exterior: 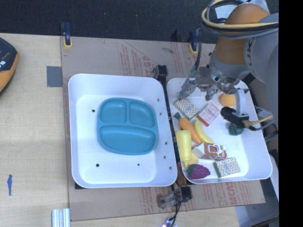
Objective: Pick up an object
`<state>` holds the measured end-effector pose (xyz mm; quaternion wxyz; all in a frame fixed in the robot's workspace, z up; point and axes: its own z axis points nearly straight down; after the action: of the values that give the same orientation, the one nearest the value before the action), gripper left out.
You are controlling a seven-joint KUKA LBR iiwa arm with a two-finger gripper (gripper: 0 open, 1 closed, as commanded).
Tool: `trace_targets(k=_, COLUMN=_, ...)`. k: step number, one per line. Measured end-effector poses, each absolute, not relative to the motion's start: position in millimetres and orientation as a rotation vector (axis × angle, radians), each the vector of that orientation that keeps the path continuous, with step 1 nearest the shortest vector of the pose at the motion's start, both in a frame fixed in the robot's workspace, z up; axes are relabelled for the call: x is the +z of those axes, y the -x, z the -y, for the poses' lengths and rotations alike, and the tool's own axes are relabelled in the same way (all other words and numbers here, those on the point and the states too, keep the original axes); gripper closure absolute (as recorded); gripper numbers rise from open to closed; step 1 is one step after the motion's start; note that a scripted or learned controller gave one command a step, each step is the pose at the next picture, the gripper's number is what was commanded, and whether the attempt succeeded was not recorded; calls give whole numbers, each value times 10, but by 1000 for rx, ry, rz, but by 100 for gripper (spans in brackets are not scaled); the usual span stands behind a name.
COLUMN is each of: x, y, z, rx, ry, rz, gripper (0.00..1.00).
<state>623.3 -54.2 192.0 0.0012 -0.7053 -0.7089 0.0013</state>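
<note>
Jaws [196, 90] look spread wide, holding nothing, hovering at the right bin's [258, 167] eleven o'clock above the patterned packet [186, 108]: light, flat, slippery; pinch its edges.

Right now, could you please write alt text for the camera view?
The gripper hovers over the right bin's far end, above toy food: carrot, banana, yellow bottle, grapes. The left bin holds a blue divided plate.

Two white bins, left [75, 126] and right [258, 167]; one blue divided plate [127, 126]; one carrot [189, 128], one banana [203, 134], one yellow bottle [184, 146], one purple grape bunch [199, 171]; four small printed packets [186, 108] [209, 114] [215, 151] [227, 166]; one orange fruit [228, 100].
</note>
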Motion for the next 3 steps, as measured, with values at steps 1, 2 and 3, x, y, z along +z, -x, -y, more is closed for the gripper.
trace_targets(k=1, x=902, y=-5809, z=985, rx=4, ry=2222, rz=2226, gripper=0)
trace_targets(k=2, x=1085, y=-5848, z=1004, rx=1, ry=2226, rz=2233, gripper=100)
trace_targets(k=3, x=1076, y=-5844, z=1001, rx=2, ry=2224, rz=2233, gripper=0)
